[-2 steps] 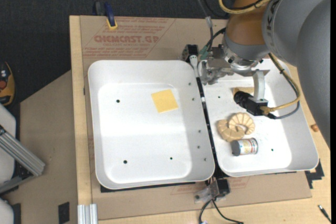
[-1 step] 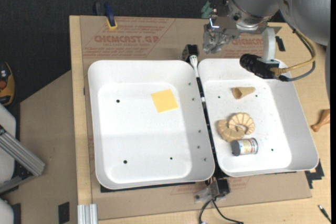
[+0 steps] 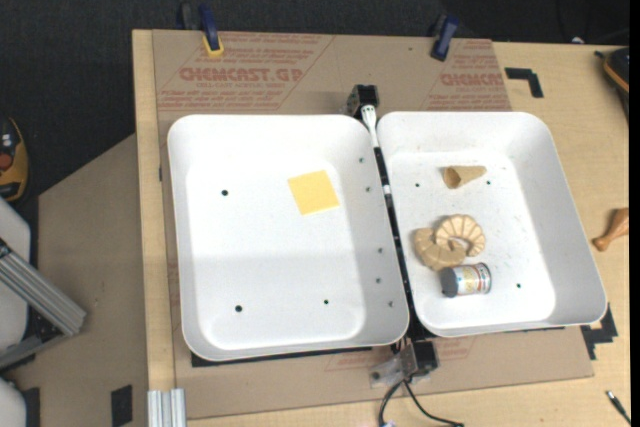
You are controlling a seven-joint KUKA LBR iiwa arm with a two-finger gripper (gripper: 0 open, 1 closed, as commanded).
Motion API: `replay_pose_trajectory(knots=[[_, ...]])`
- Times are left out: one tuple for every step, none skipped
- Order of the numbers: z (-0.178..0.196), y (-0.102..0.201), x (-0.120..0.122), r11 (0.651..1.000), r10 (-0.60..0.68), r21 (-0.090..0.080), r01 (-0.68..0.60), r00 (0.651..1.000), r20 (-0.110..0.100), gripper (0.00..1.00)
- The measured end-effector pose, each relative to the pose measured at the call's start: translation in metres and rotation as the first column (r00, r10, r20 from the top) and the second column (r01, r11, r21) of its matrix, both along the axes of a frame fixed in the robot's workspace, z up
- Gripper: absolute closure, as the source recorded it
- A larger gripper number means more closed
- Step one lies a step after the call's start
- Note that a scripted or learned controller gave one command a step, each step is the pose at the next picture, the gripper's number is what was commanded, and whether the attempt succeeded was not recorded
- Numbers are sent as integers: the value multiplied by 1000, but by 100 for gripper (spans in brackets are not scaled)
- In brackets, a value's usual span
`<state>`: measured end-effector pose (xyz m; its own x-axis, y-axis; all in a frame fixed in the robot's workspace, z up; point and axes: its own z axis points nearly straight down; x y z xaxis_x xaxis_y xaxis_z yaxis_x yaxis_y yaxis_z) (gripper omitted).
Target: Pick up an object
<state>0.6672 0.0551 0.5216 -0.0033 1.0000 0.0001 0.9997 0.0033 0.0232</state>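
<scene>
- In the left bin of the camera view, a flat yellow square lies alone on the floor, a little above the middle and well apart from every wall.
- In the right bin, three things sit toward the inner side: a small tan wedge near the top, a ridged tan shell-like piece below it, and a small jar lying on its side, just beside or touching the shell piece; I cannot tell which.
- Any of these four would serve as the thing to pick up.
- My judgement is that the tan wedge offers the cleanest grasp, since it stands apart from its neighbours with room for fingers on both sides.
- The yellow square looks too thin to pinch from above without scraping the floor.
- The jar is likely to roll; closing across its short axis would suit it, and the shell piece crowds one side.
- As for the arm's pose and how wide the hand stands, or whether it carries anything, I cannot tell from this picture.
</scene>
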Motion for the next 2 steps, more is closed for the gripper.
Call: replay_pose_trajectory(knots=[[-153, 54, -23, 1000, 2, 0, -2, 999, -40, 100], [26, 67, -39, 1000, 1, 4, -1, 1000, -1, 100]])
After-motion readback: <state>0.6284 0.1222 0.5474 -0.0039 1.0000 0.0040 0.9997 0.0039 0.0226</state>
